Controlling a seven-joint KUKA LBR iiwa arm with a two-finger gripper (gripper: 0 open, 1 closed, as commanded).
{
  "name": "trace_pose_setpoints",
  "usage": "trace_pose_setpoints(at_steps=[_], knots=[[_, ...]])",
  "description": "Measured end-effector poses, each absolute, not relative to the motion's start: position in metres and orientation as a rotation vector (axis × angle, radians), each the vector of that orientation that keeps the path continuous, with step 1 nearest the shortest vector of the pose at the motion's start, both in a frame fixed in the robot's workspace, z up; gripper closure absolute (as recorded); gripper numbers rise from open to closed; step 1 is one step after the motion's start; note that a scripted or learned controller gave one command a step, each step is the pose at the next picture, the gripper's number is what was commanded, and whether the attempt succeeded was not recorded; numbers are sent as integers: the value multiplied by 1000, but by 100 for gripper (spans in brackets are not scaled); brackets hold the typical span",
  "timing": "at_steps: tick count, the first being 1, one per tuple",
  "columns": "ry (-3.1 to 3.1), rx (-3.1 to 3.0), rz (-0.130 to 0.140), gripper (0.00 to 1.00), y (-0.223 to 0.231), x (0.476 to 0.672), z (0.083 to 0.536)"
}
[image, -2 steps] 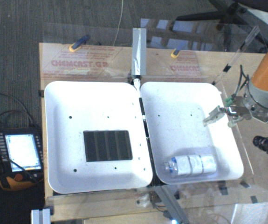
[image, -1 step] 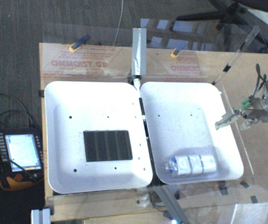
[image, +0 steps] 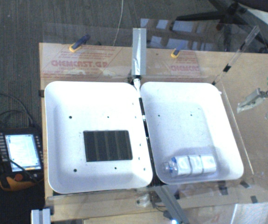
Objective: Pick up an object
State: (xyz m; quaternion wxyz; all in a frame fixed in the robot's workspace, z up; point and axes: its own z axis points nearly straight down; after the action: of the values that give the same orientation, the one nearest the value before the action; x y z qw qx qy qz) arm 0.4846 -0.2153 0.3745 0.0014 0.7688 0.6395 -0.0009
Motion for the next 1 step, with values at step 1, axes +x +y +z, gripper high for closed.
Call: trace_pose_setpoints(at_steps=[1], knots=[[1839, 2544, -2, 0, -209, 485, 435]])
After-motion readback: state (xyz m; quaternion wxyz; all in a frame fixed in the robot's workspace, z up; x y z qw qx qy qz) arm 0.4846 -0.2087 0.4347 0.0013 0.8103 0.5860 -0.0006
